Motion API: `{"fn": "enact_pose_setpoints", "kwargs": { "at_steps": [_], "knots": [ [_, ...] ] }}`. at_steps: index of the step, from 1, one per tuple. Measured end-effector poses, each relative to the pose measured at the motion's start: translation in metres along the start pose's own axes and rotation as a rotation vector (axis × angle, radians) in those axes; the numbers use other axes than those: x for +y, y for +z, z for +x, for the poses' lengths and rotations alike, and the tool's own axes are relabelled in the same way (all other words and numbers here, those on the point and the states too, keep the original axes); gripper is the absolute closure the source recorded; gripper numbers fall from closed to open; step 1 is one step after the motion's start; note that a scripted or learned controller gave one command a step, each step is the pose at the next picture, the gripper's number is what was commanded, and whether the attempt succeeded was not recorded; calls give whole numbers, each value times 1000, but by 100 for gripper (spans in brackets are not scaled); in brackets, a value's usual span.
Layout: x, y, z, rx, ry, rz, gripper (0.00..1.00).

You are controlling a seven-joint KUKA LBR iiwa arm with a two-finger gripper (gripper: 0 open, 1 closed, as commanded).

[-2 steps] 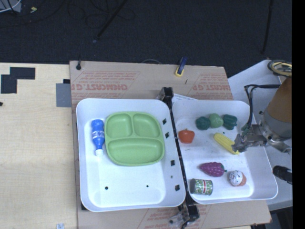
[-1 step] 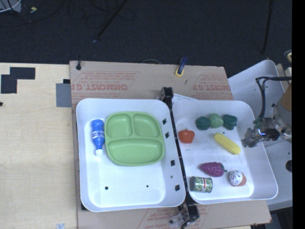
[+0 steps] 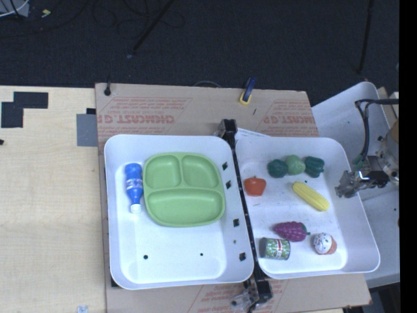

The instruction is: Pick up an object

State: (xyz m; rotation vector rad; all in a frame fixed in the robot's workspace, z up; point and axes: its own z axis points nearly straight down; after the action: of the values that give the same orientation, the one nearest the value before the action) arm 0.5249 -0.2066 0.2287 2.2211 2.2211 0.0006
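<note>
Nearest the camera, a small can (image 3: 275,248) lies in the right bin (image 3: 355,175) by purple grapes (image 3: 290,230), while the jaws (image 3: 352,182) hover at its right rim, their state unclear.

white bins (image 3: 117,175), light green plate (image 3: 184,190), blue bottle (image 3: 133,185) w/ white cap, yellow corn (image 3: 310,195), purple grapes (image 3: 290,230), orange-red pepper (image 3: 255,186), green can (image 3: 275,248), green veg (image 3: 294,165)
</note>
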Motion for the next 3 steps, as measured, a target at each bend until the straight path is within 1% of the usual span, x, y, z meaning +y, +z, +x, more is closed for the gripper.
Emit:
{"fn": "enact_pose_setpoints", "kwargs": {
  "at_steps": [1,2,3],
  "knots": [
    [-13,8,51,3,-3,5,100],
    [-9,13,101,3,-5,4,100],
    [-11,7,132,3,-3,4,100]
  ]
}}
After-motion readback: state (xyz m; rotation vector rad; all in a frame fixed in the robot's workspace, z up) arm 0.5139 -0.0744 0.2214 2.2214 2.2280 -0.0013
